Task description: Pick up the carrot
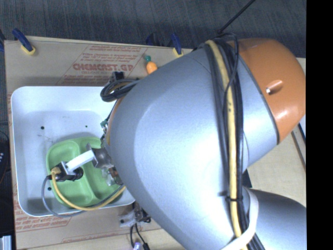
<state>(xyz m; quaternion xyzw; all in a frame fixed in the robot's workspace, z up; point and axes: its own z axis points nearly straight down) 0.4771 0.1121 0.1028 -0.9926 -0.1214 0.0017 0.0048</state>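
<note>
Gripper (105, 164) sits low over a green dish (67, 191) in the white bin (26, 119); released or clenched cannot be told. A small orange item, judged the carrot (151, 67), lies well beyond the gripper on the counter (88, 61). Pickup not yet done.

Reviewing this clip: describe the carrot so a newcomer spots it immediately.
Start at the white bin on the left, then go past its far rim to the printed brown board. The carrot lies there, beside the grey arm and near a blue clamp. It is the one small orange piece, green at one end.
</note>
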